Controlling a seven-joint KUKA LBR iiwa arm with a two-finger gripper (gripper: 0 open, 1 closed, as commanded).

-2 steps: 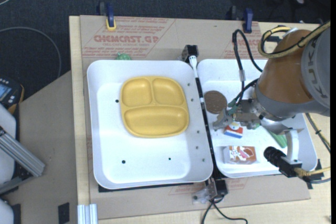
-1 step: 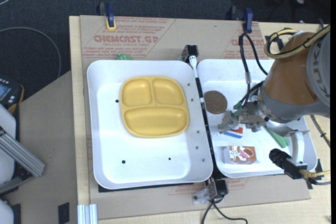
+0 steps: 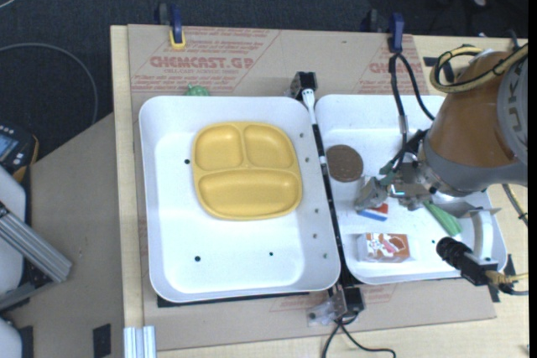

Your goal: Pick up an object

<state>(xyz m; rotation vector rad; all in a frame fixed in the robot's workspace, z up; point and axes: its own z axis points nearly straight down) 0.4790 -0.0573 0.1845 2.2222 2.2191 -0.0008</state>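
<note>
In the right bin [image 3: 357,109], my gripper [image 3: 374,195] hangs low near the bin's middle. A small flat red, white and blue item [image 3: 374,212] lies just under and in front of its tip. Left of the gripper, by the bin's left wall, a brown round disc [image 3: 343,163] lies flat. A small packet with a red and white picture [image 3: 386,246] rests near the front wall. Partly covered by the wrist, a green stick-like item [image 3: 444,219] pokes out on the right.
The left bin [image 3: 164,205] holds a yellow divided plate [image 3: 247,170] in its far half. The arm's orange and grey body [image 3: 474,130] covers the right side of the right bin. Blue clamps [image 3: 175,23] grip the board's far edge.
</note>
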